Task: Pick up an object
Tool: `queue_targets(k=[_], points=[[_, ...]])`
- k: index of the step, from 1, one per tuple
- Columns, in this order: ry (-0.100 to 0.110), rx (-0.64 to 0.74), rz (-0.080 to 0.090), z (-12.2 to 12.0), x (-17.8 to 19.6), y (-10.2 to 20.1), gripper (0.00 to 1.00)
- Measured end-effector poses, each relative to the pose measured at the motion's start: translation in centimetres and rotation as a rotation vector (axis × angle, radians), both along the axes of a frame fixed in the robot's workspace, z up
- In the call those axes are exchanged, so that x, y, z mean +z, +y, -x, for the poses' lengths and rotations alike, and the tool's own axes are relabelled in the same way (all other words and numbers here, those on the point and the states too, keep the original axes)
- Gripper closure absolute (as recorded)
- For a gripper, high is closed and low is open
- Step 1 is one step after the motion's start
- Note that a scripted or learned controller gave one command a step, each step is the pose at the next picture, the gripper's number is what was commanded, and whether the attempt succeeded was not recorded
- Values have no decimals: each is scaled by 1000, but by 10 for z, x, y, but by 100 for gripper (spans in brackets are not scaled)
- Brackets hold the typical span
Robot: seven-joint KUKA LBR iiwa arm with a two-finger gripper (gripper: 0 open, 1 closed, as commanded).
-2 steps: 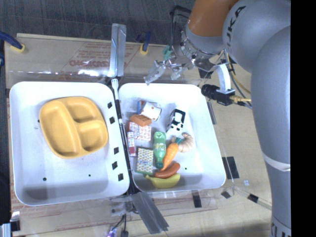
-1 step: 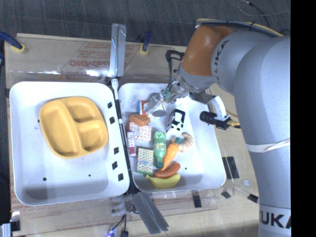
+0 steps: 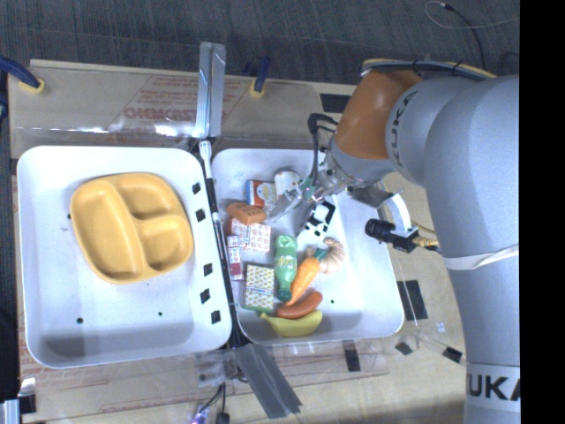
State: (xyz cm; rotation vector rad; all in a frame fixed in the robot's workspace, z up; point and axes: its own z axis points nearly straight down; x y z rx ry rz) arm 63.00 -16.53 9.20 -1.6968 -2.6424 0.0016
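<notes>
Nearest to us is the grey KUKA arm (image 3: 468, 237), a thick column rising along the bench's right side. It bends over at an orange band (image 3: 371, 117) above the wrist and reaches down and leftward into the right white bin (image 3: 375, 321). Its two-finger gripper (image 3: 296, 197) sits low over the far middle of that bin, metal fingers slanting toward the bin's left wall. We cannot tell how far apart the fingers stand, nor whether anything lies between them — the clutter beneath hides that.

The things to be picked crowd the left half of the right bin. At its near edge lies a yellow plastic banana (image 3: 294, 325), with a red sausage-shaped toy (image 3: 302, 305) just beyond it and touching. An orange plastic carrot (image 3: 305, 275) leans beside a green plastic bottle (image 3: 285, 268). A small patterned box (image 3: 259, 287) lies left of the bottle, and another printed carton (image 3: 251, 237) sits farther up by the left wall. An orange-brown block (image 3: 246, 211) lies near the gripper's tips, and a black-and-white checked piece (image 3: 316, 222) rests just under the wrist. A pale shell-like toy (image 3: 334, 253) sits right of the carrot.

In the left white bin (image 3: 53, 334) we see a yellow divided plastic tray (image 3: 131, 226) with three compartments, lying toward the far left of the bin, well apart from the arm.
</notes>
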Motion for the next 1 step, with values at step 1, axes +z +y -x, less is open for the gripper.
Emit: queue_targets(k=[1], points=[[1,406,-2,16,1,-44,0]])
